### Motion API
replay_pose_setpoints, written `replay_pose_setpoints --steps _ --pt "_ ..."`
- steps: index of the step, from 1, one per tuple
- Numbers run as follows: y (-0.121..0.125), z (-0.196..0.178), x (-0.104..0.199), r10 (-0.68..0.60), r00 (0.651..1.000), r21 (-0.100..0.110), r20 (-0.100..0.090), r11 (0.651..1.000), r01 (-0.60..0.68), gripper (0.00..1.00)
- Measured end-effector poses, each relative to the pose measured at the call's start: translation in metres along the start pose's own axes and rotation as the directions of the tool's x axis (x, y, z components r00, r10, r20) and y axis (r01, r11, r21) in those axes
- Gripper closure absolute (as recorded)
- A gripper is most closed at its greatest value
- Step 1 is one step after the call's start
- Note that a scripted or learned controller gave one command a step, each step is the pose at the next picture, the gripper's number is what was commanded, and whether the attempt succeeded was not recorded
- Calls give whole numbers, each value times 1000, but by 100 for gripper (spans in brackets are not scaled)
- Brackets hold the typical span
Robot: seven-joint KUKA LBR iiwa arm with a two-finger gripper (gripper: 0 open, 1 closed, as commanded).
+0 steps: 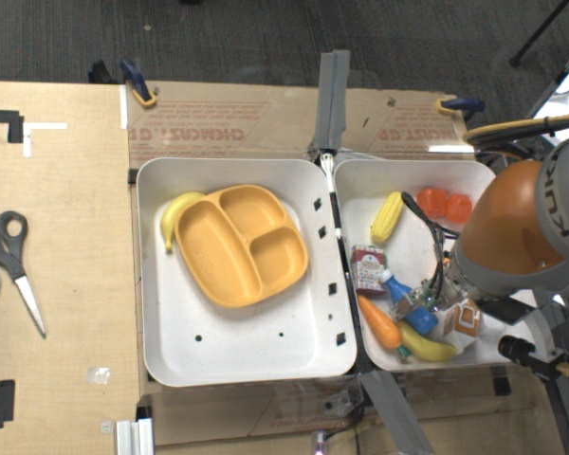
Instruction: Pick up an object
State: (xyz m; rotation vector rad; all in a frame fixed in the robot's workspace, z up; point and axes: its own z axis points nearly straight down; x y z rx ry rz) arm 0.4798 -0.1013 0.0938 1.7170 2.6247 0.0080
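The wooden surface [57, 282] fills the left and centre of the frame, with cardboard [228, 126] laid under the two bins near the top. At the far left edge lie scissors [17, 263], well apart from everything else.

The left bin [171, 349] takes up the middle of the frame. A yellow divided plate [242, 245] sits in its upper half, tilted, with a banana [175, 214] tucked against the plate's upper left rim. The lower part of this bin's floor is bare, so there is open room along its bottom and right walls.

The right bin [360, 183] touches the left one along a shared rim at centre frame. Its contents crowd the lower half: a corn cob [387, 216] stands near the top, an orange-red toy [444, 205] lies by the upper right, a small red-labelled packet [368, 268] is near the left wall, a carrot [379, 322] lies just below it, a blue bottle [410, 309] sits beside the carrot, and a second banana [429, 349] lies along the bottom wall. A small brown-and-white carton [465, 322] is just right of them.

The arm [512, 230] reaches in from the right edge, its orange band hanging over the right bin's right side. The claw [427, 297] points down and left, just above the blue bottle; I cannot tell how far open it is, or whether it has hold of anything.
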Motion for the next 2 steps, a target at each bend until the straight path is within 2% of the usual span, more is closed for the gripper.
replay_pose_setpoints --steps 1,2 --pt "1 0 1 86 996 0 2 996 -86 100" --pt "48 -138 27 180 984 9 2 984 -180 100"
